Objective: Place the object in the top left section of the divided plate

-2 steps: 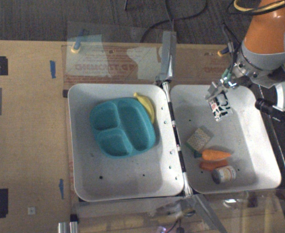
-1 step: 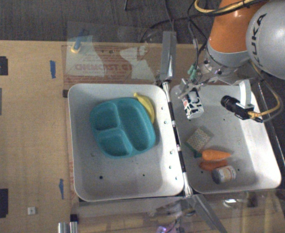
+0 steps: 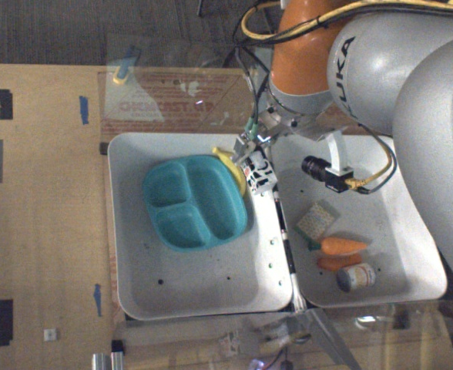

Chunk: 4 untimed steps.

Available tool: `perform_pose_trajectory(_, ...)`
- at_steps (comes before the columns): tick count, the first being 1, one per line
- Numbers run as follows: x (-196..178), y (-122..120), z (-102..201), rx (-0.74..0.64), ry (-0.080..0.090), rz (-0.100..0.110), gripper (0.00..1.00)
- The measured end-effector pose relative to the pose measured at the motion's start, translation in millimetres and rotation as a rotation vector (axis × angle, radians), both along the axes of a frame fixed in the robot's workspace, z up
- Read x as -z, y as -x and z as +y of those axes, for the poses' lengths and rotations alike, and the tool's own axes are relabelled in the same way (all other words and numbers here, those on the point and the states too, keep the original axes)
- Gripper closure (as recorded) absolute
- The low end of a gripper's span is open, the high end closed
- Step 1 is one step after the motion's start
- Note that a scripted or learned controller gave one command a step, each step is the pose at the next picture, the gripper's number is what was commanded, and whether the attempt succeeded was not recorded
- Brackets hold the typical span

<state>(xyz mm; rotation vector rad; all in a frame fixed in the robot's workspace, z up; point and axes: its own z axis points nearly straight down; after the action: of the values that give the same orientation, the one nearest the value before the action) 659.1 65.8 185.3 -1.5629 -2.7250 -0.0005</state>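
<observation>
Although the yellow object [image 3: 228, 162] at the plate's right edge is mostly hidden, it looks like a small curved piece, perhaps a toy banana, so I judge it light, fairly stiff and smooth enough to slip; a hold across its narrow middle would suit it better than one at a tapering end. It lies in the left bin [image 3: 134, 284], touching or overlapping the rim of the teal divided plate [image 3: 197, 201], at the upper right of that plate and not inside any section. The end effector [image 3: 255, 168] sits directly against it, just to its right, above the wall where the two bins meet. Whether its fingers are apart, together or clamped on the yellow piece I cannot tell, because the black and white tip and the cabling around it blur together. The plate's sections are bare. In the right bin [image 3: 419, 230] lie a speckled sponge-like block [image 3: 316, 221], an orange carrot [image 3: 342, 247] and a small can [image 3: 356, 276], all well apart from the end effector.
</observation>
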Motion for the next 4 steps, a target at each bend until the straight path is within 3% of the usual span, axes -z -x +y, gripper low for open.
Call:
perform_pose_trajectory(1,-3,35,61,-0.105,0.0,0.0,1.0)
perform_pose_trajectory(2,-14,33,60,-0.102,-0.001,-0.004,1.0)
perform_pose_trajectory(3,-14,40,113,-0.194,0.0,-0.005,1.0)
perform_pose_trajectory(4,-70,68,127,-0.222,-0.001,-0.004,1.0)
